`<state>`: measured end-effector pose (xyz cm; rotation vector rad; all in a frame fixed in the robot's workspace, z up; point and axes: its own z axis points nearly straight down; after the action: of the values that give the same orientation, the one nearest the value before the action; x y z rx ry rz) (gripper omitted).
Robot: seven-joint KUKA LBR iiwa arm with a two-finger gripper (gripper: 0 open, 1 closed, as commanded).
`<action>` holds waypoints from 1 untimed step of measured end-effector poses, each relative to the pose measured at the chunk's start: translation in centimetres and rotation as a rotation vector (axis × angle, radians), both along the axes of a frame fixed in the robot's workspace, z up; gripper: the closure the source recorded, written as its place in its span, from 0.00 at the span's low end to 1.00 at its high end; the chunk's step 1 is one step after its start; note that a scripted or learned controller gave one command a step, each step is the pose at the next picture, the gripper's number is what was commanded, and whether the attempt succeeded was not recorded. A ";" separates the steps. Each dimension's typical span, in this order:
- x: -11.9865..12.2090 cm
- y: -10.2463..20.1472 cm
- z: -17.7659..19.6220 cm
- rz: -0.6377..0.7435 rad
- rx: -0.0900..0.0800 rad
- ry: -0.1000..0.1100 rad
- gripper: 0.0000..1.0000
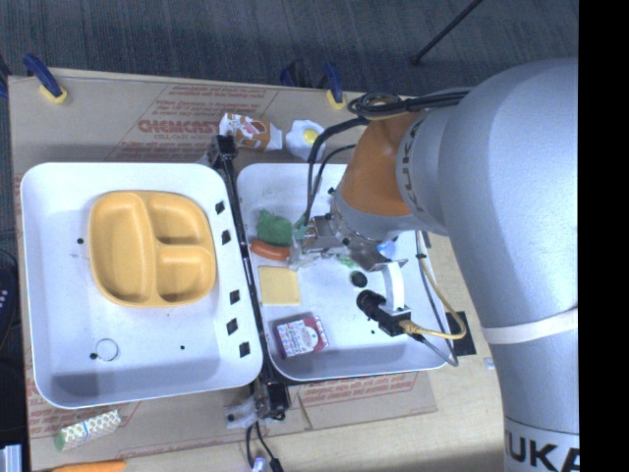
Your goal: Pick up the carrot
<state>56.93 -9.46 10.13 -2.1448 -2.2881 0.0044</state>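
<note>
I see the carrot (269, 250) lying in the right bin (334, 362) beside the gripper (313, 239), whose grip I cannot tell. It looks light, stiff, smooth; I'd pinch mid-length.

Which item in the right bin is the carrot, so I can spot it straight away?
Start at the right bin, the one the arm reaches into. Along its left wall, the carrot lies just below a green leafy item and above a flat yellow cheese slice, with the gripper right beside it. It is the small orange stick; nothing else nearby is orange and elongated.
</note>
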 end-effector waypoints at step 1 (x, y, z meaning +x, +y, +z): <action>-5.3 2.8 9.0 -0.226 -0.002 -0.001 1.00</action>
<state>51.68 -6.63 19.15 -2.3912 -2.0327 0.0042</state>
